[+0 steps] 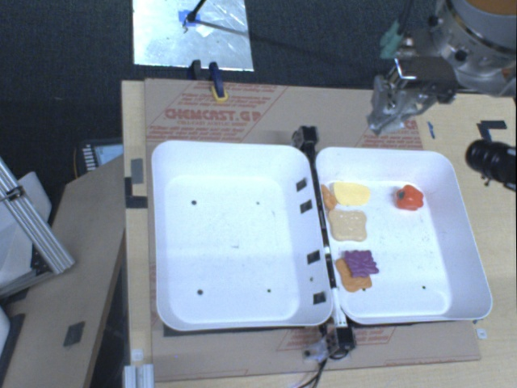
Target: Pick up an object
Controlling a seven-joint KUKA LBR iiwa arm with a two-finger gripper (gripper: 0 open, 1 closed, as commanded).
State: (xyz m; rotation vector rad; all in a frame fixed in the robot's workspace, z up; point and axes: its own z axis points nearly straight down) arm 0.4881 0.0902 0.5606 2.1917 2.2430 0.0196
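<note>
Nearest you, the right bin (452,297) has bare floor along its right side; the purple grape cluster (360,262) over an orange piece (352,278), the tan bread slice (349,225) and the yellow piece (352,193) crowd its left wall; the glossy red-orange pepper (409,197) sits apart; beyond the far rim hangs the end effector (388,120), grip unreadable.

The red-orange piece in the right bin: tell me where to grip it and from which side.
Grip the red-orange piece across its rounded body, coming straight down from above. It lies alone on the right bin floor, well apart from the yellow piece, so the jaws have room on either side.
</note>
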